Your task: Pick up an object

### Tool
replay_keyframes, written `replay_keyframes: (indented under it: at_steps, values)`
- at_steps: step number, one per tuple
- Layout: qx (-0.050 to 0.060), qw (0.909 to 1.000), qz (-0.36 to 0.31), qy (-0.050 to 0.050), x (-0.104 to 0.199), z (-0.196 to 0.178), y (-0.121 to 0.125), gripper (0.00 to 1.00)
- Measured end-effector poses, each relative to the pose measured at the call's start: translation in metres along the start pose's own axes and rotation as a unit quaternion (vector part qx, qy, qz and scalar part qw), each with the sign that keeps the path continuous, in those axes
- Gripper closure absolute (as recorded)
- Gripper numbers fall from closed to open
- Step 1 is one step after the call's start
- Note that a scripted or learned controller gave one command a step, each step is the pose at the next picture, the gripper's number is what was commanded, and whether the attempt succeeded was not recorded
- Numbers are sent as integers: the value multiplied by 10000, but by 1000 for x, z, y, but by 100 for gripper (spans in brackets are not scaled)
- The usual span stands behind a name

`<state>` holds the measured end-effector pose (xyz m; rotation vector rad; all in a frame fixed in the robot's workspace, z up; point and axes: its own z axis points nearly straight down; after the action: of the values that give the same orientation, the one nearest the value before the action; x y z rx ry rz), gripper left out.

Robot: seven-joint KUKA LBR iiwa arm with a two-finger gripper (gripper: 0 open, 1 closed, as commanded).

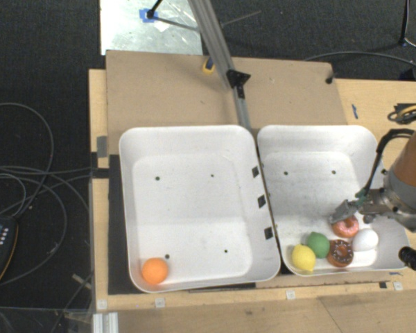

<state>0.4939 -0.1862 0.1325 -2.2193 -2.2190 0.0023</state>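
Starting far left of the pink doughnut (pixel 345 226), an orange ball (pixel 154 270) sits alone; the doughnut lies crowded by green ball (pixel 318 244) and white egg (pixel 365 240), so the claw (pixel 351 210), spread open just above, should descend straight

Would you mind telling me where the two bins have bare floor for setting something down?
The left bin is bare except for the orange ball in its near-left corner. The right bin is bare across its far half. Its near-right corner is crowded: pink donut, green ball, lemon, brown donut, white egg.
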Motion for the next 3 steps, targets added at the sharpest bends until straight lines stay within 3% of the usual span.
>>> replay_keyframes:
  at_steps: [1,3]
  values:
    - [-36,10000,-7,-12,-1,-14,2,100]
    - [-65,10000,-32,-24,-2,-143,4,100]
